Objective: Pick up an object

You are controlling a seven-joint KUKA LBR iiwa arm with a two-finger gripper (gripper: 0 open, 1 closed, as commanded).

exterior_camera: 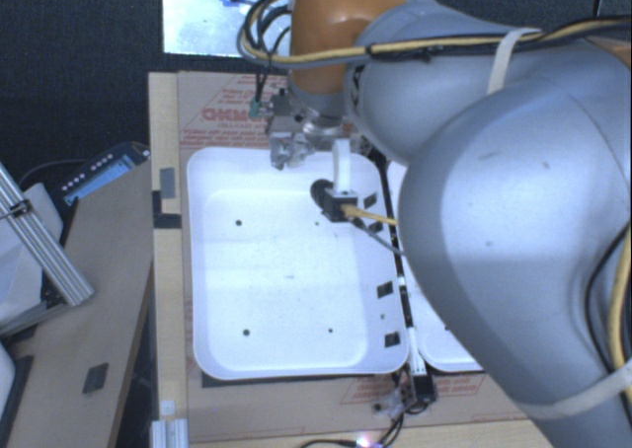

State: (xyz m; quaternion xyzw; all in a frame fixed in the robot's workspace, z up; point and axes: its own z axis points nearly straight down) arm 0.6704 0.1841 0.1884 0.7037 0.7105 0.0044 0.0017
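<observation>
Evidently the small metal gripper (pixel 288 148) hangs over the far rim of the left shallow white plastic bin (pixel 227 337); spread or pressed together, I cannot tell. Any object likely lies hidden under the bulky grey arm (pixel 513 239), so centre on it before descending.

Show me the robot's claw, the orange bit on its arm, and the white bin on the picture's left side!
gripper (pixel 287 151): camera view, on its lower tip.
orange band (pixel 336 12): camera view, middle of its rounded surface.
left white bin (pixel 286 288): camera view, on its bare floor.
</observation>
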